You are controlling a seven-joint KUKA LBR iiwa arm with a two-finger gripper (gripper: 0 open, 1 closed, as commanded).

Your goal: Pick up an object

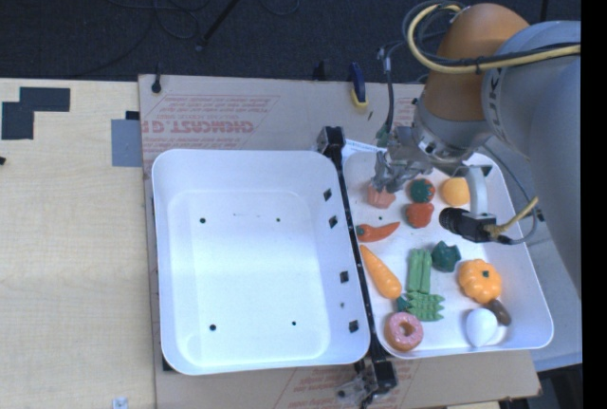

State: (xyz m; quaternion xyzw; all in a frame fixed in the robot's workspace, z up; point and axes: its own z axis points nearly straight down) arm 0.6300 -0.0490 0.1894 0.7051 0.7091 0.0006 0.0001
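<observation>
Small pinkish-red toy (380,197) right under the gripper (392,177), in the upper-left corner of the right bin (531,303), close to that bin's left wall. Fingertips down at the toy's top and apparently touching it — whether parted or closed, cannot tell, and no clear grip visible. Little free room on the toy's left, between it and the wall; more on its lower side. Just right of the toy: a green-topped red piece (421,191), a red tomato-like piece (419,214), an orange ball (455,191). Below the toy: a red chili (378,232), then a carrot (381,272), green stalks (420,282), a dark green lump (446,255), a small pumpkin (479,279), a pink donut (405,332), a white egg shape (482,327). Left of the toy, across the shared walls — the left bin (175,198), wide bare floor. Both bins on cardboard over the pale tabletop (66,246).
</observation>
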